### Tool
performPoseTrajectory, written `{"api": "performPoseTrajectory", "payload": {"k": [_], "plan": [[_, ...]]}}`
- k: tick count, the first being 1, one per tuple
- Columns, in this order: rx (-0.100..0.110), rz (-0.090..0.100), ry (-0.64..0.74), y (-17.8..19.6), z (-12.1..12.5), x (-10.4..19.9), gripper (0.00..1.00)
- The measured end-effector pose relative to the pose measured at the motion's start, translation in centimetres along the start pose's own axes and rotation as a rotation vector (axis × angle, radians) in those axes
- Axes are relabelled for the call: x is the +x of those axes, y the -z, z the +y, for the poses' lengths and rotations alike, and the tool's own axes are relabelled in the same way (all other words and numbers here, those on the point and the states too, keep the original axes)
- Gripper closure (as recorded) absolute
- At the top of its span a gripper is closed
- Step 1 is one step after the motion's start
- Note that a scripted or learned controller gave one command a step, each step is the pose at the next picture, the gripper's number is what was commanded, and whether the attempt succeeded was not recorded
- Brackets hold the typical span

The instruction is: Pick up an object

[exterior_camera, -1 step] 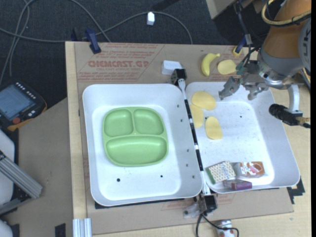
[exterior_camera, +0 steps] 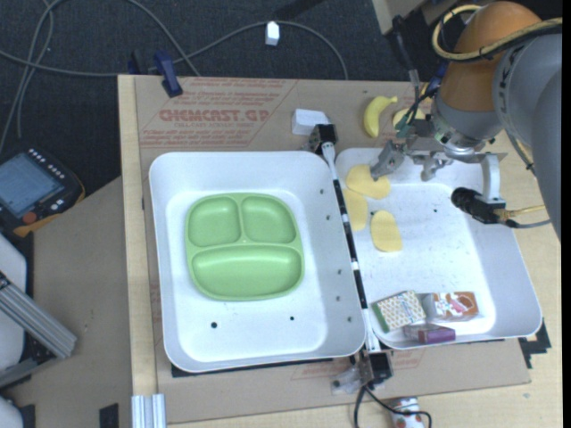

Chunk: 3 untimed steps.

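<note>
Packets (exterior_camera: pixel 426 309) lie untouched at the near edge of the right bin (exterior_camera: pixel 508 275), with a purple item (exterior_camera: pixel 430 333) beside them. Farther in sit yellow pieces (exterior_camera: pixel 385 231), one (exterior_camera: pixel 367 182) just beside the gripper (exterior_camera: pixel 409 161). Its fingers look spread with nothing between them, low over the far end. Beyond lies a banana (exterior_camera: pixel 378 114). The left bin (exterior_camera: pixel 169 257) holds a green tray (exterior_camera: pixel 244 245). Picking appears not yet done; grasp and lift remain.

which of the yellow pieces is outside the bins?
The curved banana-shaped piece, lying on the cardboard beyond the right bin's far edge. The other yellow pieces, one at the bin's far left and one nearer the middle, lie inside it.
</note>
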<state>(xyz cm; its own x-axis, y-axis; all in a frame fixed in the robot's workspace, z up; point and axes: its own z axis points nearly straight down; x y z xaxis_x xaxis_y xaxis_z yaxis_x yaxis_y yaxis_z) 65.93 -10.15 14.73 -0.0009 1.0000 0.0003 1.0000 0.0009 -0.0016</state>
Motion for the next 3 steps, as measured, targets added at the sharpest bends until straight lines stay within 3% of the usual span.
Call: {"api": "performPoseTrajectory", "payload": {"k": [1, 2, 3], "plan": [[0.001, 0.000, -0.001, -6.3, -1.9, -0.2, 0.00], [0.000, 0.000, -0.002, -6.3, -5.6, -1.1, 0.00], [0.001, 0.001, -0.002, -6.3, -8.4, 0.7, 0.00]]}}
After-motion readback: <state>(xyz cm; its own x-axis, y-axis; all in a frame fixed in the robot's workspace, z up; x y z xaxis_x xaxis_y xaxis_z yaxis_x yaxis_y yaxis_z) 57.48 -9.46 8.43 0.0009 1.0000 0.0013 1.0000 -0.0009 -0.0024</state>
